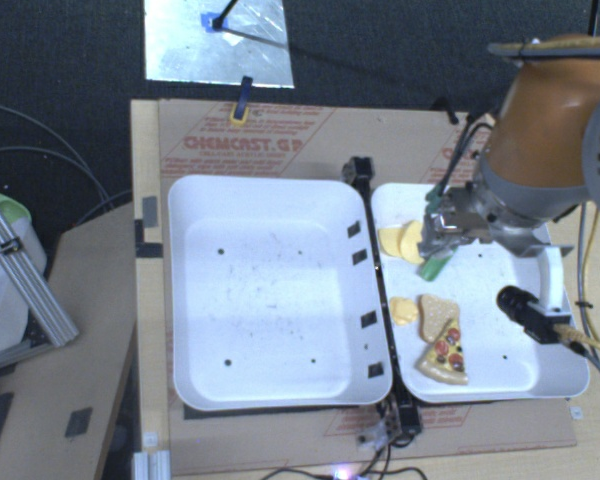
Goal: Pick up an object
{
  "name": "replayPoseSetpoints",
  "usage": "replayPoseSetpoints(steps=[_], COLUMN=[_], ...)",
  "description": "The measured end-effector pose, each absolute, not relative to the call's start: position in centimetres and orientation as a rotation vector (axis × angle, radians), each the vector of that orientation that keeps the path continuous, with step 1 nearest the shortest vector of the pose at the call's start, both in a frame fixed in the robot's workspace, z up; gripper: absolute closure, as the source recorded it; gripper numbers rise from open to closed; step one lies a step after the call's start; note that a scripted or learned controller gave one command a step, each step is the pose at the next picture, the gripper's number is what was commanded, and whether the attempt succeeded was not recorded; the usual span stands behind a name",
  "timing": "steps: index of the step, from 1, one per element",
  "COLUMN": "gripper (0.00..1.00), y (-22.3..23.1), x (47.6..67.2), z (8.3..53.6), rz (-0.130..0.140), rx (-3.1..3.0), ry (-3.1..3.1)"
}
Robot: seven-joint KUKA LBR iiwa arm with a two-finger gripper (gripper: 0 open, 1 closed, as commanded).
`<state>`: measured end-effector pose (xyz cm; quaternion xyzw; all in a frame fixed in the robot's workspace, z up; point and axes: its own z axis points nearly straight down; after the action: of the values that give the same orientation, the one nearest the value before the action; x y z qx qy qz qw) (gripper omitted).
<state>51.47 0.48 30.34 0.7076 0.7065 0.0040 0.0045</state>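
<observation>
— What lies nearest in the right bin [505, 363]?

— A pizza slice [446, 354], flat on the bin floor close to the near wall, on the side that borders the left bin [270, 288].

— And behind it?

— A bread slice [438, 315], touching the far end of the pizza slice. Just beside the bread, toward the strip between the two bins, lies a small yellow piece [404, 311].

— Where is the gripper?

— The gripper [439, 233] is farther back, low over the same bin. It hangs from the arm [550, 118], which reaches in from the right.

— Is it open or closed?

— I cannot tell. Its tip is small and blurred.

— What could it pick up there?

— A green piece [435, 266] sticks out from just under the gripper on the near side, tilted. I cannot tell whether the gripper grasps it or it only lies beneath. A larger yellow piece [400, 240] lies just beside the gripper, toward the left bin.

— And farther off?

— Both bins rest on a cardboard sheet [280, 140] with red print. A blue and yellow clamp [242, 103] sits at its far edge. Beyond that, a shiny metal plate [218, 26] lies on the dark floor.
</observation>
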Motion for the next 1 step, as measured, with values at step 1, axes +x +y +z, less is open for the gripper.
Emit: replayPoseSetpoints(steps=[1], gripper=[1.0], y=[7.53], x=[48.59], z=[28.14], rz=[0.004], rx=[2.21], ry=[2.235])
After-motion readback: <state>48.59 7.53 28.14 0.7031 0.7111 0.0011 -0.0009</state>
